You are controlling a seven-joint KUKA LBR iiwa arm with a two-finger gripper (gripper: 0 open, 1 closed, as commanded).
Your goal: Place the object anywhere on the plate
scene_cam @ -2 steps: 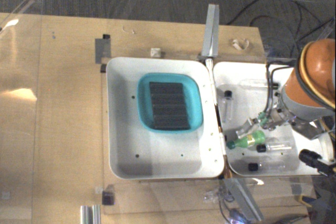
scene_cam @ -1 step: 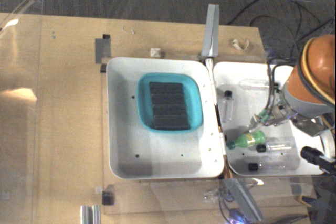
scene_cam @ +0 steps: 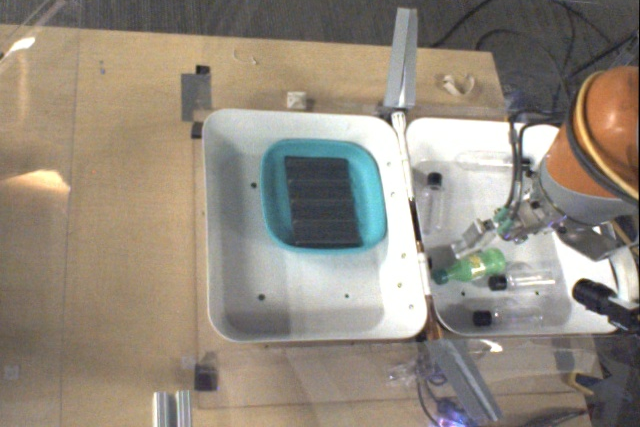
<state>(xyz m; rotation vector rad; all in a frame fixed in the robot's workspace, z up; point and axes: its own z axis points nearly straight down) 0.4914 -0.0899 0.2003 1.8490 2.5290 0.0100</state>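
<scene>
A teal plate [scene_cam: 323,194] with a dark ridged insert lies in the left bin [scene_cam: 240,305], toward its back. A small green bottle [scene_cam: 474,266] with a dark cap lies on its side in the right bin [scene_cam: 450,315], near the divider. My gripper [scene_cam: 487,233] hangs just above and slightly behind the green bottle, under the grey wrist with its orange band. Nothing can be seen held in it.
Several clear vials with black caps lie in the right bin: one [scene_cam: 433,190] near the divider, one [scene_cam: 518,282] right of the green bottle, one [scene_cam: 482,318] at the front. A grey post [scene_cam: 402,60] rises behind the bins, between them.
</scene>
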